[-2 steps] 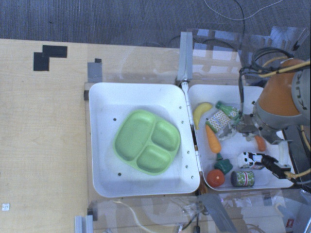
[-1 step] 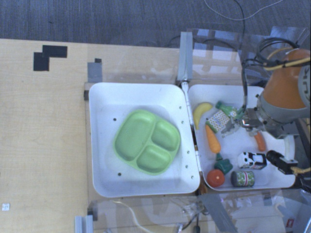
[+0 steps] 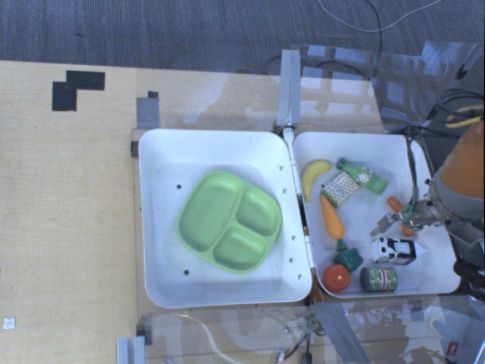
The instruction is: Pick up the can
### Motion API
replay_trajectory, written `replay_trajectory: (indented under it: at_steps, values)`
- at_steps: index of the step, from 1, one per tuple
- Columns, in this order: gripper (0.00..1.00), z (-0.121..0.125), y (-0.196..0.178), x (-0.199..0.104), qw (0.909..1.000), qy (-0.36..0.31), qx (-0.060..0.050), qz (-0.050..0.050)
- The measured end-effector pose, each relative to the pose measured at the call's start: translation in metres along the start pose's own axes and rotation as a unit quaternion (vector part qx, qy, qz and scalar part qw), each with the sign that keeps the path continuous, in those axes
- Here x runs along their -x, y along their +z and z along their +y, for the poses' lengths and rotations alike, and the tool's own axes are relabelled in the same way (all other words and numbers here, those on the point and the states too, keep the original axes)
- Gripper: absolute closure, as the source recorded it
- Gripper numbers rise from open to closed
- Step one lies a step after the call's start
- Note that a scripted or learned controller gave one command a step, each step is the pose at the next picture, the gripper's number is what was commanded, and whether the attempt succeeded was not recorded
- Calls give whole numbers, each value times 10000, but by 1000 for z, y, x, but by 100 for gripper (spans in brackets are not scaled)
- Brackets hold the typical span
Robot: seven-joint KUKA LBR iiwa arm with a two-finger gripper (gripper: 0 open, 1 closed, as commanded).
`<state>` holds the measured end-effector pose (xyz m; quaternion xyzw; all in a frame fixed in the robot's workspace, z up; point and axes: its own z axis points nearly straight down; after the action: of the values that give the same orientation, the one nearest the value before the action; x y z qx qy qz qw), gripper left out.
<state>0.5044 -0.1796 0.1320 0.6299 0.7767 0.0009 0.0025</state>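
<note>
The can [image 3: 378, 279] is a small dark green cylinder lying on its side near the front edge of the right bin [image 3: 402, 149]. My gripper [image 3: 395, 224] hangs over the right half of that bin, further back than the can and apart from it. Its fingers are open, with nothing between them. A black-and-white cow-patterned item [image 3: 395, 250] lies between the gripper and the can. The grey arm with its orange band [image 3: 464, 164] comes in from the right.
The right bin also holds a banana [image 3: 314, 176], a green bottle [image 3: 362, 176], a carrot [image 3: 332, 218], a red tomato [image 3: 336, 277] and a small dark green toy [image 3: 349, 257]. A green divided plate [image 3: 229, 220] lies in the left bin [image 3: 159, 203].
</note>
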Motion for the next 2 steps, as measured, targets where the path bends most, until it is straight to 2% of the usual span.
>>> replay_trajectory:
  at_steps: [1, 2]
  values:
    - [0, 19, 43, -37, 9994, 359, 27, -8]
    - [0, 96, 11, -2, 9999, -126, 14, -2]
